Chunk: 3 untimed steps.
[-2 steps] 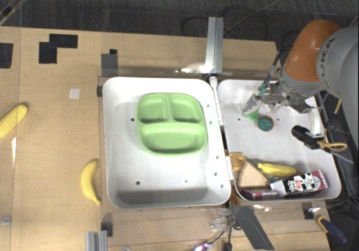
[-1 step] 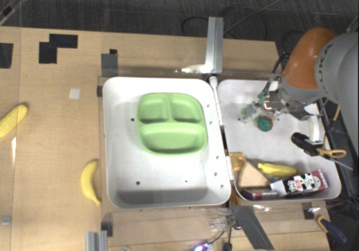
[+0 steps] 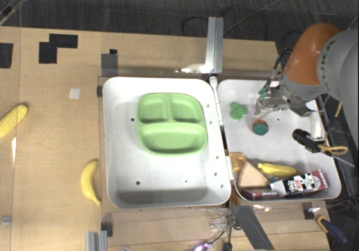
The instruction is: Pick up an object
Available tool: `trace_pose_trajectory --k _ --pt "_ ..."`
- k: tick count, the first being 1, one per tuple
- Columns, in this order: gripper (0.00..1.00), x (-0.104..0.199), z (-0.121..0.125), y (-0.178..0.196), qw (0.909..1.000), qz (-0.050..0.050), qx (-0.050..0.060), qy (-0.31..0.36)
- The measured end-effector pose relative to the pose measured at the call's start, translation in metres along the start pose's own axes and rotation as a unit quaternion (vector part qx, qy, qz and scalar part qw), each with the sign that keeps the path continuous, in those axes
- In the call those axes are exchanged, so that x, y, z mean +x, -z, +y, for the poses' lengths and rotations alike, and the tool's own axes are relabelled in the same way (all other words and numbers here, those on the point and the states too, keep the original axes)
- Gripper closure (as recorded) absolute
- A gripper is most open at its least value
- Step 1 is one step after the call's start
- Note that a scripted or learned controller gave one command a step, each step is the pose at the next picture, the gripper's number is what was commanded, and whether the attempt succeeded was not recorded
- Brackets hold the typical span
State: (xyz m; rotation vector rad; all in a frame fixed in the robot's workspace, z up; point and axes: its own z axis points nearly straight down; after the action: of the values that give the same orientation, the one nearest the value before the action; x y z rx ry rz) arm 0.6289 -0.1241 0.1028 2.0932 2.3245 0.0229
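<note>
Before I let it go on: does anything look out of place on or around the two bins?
Yes. A banana lies on the bench just left of the left bin, and a corn cob sits at the far left edge, both outside the bins. The green tray looks square. The gripper is over the right bin.
</note>
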Motion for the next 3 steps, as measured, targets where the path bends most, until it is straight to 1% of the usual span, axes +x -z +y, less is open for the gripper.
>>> trace_pose_trajectory --k 1,2,3 --pt "1.0 -0.055 -0.068 -0.011 0.9898 -0.003 0.004 0.142" --pt "1.0 -0.06 -0.034 -0.013 0.9998 -0.002 0.004 -0.021" --pt "1.0 -0.069 0.005 0.082 0.9969 -0.001 0.006 0.079"
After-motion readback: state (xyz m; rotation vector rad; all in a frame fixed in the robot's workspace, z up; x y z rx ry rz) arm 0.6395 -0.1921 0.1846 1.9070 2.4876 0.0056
